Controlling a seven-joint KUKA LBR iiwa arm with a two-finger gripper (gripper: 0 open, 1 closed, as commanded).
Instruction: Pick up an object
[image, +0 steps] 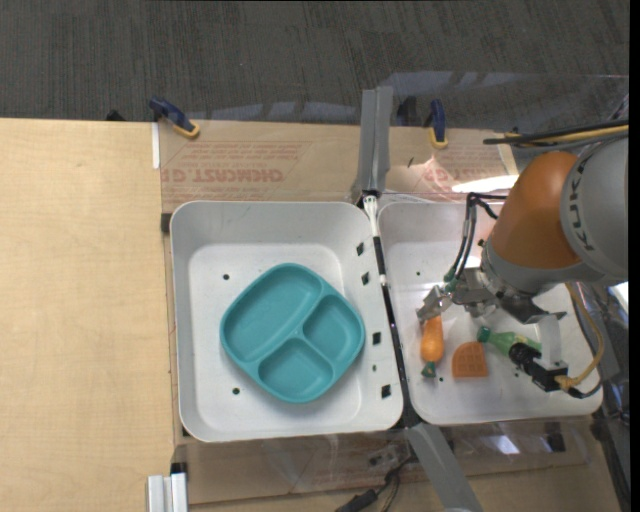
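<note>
An orange toy carrot (431, 342) lies in the right bin (440, 235), near its left wall, with a small green tip at its near end. My gripper (438, 302) hangs just above the carrot's far end, low over the bin floor. Nothing shows as held by it. To the right of the carrot lies a flat orange piece (470, 361), and a small green piece (497, 340) rests a little beyond that. The grey arm with its orange band (535, 215) reaches in from the right and covers the bin's right half.
A teal divided plate (292, 331) lies flat in the middle of the left bin (200, 250). A raised divider (380, 270) separates the two bins. Cardboard lines the bench behind the bins, held by clamps (178, 120).
</note>
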